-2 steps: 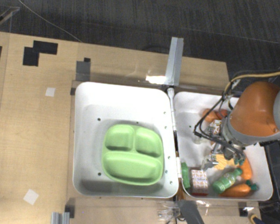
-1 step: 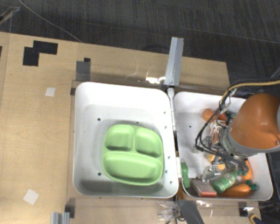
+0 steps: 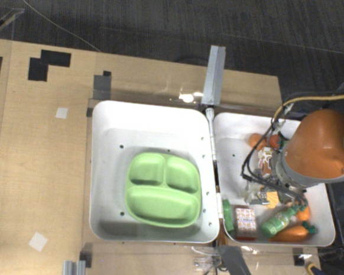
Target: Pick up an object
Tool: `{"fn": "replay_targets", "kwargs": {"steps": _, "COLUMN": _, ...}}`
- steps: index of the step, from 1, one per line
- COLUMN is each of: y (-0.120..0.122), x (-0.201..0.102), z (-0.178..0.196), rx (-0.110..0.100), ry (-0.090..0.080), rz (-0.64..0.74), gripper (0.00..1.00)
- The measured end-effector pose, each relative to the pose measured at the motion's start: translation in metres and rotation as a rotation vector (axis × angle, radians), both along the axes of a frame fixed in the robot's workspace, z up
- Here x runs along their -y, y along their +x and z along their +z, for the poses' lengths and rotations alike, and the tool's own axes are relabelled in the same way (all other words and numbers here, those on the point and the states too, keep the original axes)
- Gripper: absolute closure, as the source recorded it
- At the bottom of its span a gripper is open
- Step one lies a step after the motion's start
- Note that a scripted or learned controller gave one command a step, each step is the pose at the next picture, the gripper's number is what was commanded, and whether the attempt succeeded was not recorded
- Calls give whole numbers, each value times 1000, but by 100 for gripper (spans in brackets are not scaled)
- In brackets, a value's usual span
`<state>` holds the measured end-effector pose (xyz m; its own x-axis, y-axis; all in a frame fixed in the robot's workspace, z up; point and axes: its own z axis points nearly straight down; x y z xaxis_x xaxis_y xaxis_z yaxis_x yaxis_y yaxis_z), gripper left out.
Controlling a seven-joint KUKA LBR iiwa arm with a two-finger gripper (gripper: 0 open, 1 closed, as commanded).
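The right bin (image 3: 231,138) holds several small objects near its front: a green bottle (image 3: 280,219), an orange carrot-like piece (image 3: 292,232), a small patterned box (image 3: 245,220), a slim green item (image 3: 227,215) and a yellow piece (image 3: 273,198). An orange object (image 3: 256,139) lies further back. The arm's orange band (image 3: 319,144) hangs over the right bin, and the gripper (image 3: 264,191) reaches down among the cluster, just above the yellow piece. Cables and the wrist hide its fingers.
The left bin (image 3: 110,129) holds a green divided plate (image 3: 164,188). A grey metal post (image 3: 213,75) stands behind the divider between the bins. Wooden bench surface (image 3: 33,170) extends to the left.
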<state>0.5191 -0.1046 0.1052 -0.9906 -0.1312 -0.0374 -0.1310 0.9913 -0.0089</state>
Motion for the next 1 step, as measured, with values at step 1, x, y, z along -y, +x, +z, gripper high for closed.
{"fn": "replay_targets", "kwargs": {"steps": 1, "y": 38, "x": -34, "z": 153, "rx": -19, "ry": 9, "rz": -205, "gripper": 100}}
